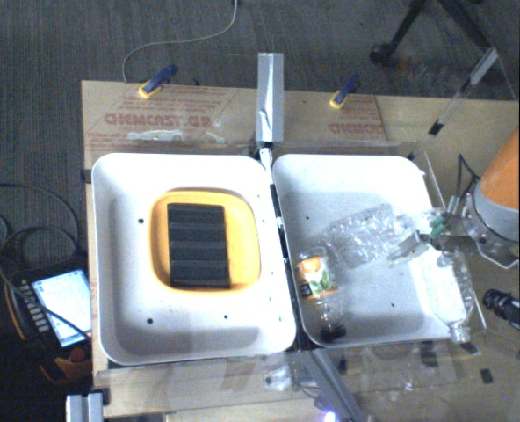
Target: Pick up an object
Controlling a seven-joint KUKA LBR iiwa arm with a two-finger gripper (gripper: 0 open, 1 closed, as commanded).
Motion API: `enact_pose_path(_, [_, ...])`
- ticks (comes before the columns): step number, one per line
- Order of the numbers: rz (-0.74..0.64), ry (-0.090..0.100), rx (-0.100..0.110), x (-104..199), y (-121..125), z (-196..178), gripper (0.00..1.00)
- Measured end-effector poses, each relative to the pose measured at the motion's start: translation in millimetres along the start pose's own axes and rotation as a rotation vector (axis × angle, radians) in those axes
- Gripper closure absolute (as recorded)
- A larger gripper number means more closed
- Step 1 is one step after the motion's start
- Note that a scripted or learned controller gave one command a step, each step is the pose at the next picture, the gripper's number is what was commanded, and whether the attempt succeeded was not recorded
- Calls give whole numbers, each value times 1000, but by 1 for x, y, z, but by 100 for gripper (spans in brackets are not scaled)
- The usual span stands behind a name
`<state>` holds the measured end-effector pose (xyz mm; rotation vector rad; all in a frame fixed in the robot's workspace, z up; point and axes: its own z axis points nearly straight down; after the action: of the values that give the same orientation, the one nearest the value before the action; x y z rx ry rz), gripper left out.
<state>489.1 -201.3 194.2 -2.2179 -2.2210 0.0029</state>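
In the right bin (365,178) a crumpled clear plastic bottle (364,234) lies across the middle. A small bottle with an orange label and a black cap (318,281) lies at the bin's lower left. Another clear bottle (449,293) rests along the right rim. My gripper (439,232) hangs over the right rim, close to the crumpled bottle's right end, below the arm's orange band (515,176). The left bin (119,236) holds a yellow tray-like object with a black ribbed insert (198,244).
A metal post (269,95) stands behind the gap between the bins. Two blue-and-yellow clamps (157,81) (344,90) pin the board at the back. Cables and a tablet (60,301) lie on the floor at the left.
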Motion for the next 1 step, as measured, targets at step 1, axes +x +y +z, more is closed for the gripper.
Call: enact_pose_path(1, [21, -8, -21, 44, 87, 89, 0])
